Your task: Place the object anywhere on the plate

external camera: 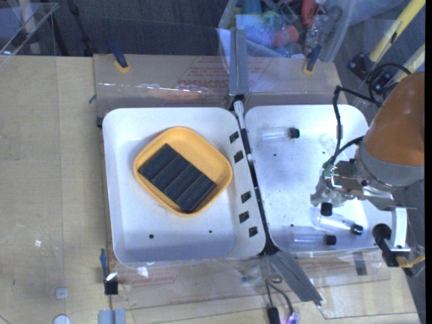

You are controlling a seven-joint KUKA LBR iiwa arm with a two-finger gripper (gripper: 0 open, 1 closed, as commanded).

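Observation:
A yellow square plate (pixel 150 155) with rounded corners sits in the left bin (pixel 121 235). A dark grey ridged slab (pixel 179 176) lies flat on it, covering most of its middle. My gripper (pixel 324 200) is down low in the right bin (pixel 283 181), near its right side, under the orange-banded wrist (pixel 403 130). Just below and beside it lie two clear tubes with black caps (pixel 335 224), (pixel 312 237). A small black piece (pixel 326 208) shows right at the gripper's tip; whether it is held cannot be told.
Another clear tube with a black cap (pixel 280 134) lies at the back of the right bin. A raised divider with black clips (pixel 244 177) separates the bins. A clear box of colourful items (pixel 290 12) stands behind them. Cables (pixel 347 144) hang by the wrist.

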